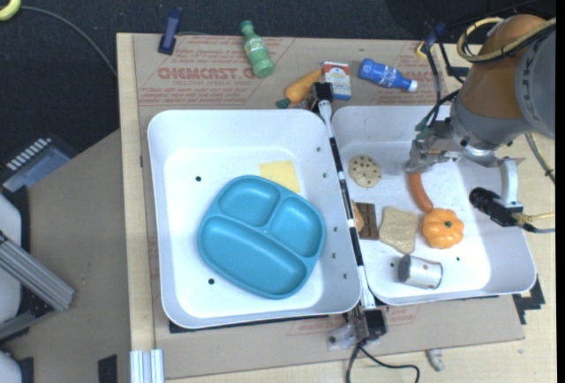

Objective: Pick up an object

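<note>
Toy sausage (420,191) in right bin (494,280), just below tool (422,156); tool's state impossible to tell. Probably light, stiff, slippery plastic; best pinched across its narrow middle.

Bench (221,63) with two white bins and a few loose items.

The bench top is pale board printed with red lettering. The left bin (168,161) and the right bin (512,271) sit side by side on it, their inner rims touching. Along the far strip of board lie a dark blue clip (169,31) at the left corner, a green bottle (258,49) right of it, then an orange carrot (303,86), a small carton (336,80) just beside the carrot, and a blue bottle (387,75) further right, above the right bin.
</note>
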Controlling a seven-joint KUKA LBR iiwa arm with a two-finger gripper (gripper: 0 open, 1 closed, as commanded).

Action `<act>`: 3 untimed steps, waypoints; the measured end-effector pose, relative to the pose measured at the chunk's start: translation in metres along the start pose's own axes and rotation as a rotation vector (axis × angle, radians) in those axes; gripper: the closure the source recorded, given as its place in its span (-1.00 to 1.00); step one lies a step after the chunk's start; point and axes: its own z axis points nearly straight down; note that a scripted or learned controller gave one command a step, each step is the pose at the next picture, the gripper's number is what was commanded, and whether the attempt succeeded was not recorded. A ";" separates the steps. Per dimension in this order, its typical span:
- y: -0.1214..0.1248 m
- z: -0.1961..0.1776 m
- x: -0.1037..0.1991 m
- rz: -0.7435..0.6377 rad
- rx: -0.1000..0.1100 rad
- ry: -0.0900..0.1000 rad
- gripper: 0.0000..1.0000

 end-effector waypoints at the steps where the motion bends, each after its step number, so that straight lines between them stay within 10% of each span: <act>1: 0.000 0.000 0.000 0.000 0.001 0.000 -1.00; 2: -0.015 0.026 -0.016 -0.001 0.016 0.007 -1.00; 3: -0.014 0.015 -0.015 -0.001 0.012 0.006 1.00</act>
